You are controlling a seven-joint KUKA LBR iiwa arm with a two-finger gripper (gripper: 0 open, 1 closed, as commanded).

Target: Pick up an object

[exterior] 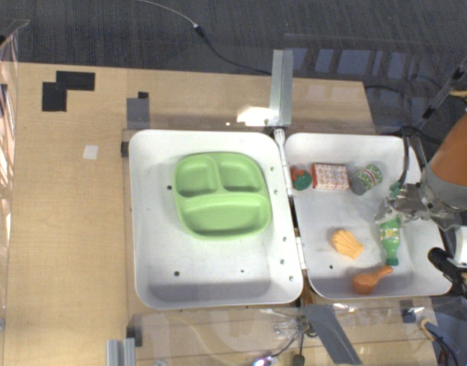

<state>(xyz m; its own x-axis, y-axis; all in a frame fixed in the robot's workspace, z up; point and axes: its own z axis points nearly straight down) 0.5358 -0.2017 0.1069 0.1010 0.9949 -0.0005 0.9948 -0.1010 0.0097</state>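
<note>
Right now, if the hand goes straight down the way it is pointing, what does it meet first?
Most likely the green plastic bottle lying in the right-hand white bin: the hand hangs right over the bottle's upper end. Height above it is hard to judge from this slanted view, so it may graze the bin floor alongside.

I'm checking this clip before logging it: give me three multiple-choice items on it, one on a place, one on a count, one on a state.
1. Where does the green divided plate lie?
A. left bin
B. right bin
C. bare bench

2. How many compartments does the plate have?
A. two
B. three
C. five

3. How does the green bottle sit?
A. standing upright on the plate
B. lying flat in the right bin
C. hanging over the bin rim

Answers: 1 A, it sits within the left bin. 2 B, two small sections above one wide one. 3 B, it lies lengthwise on the bin floor beside the gripper.
</note>
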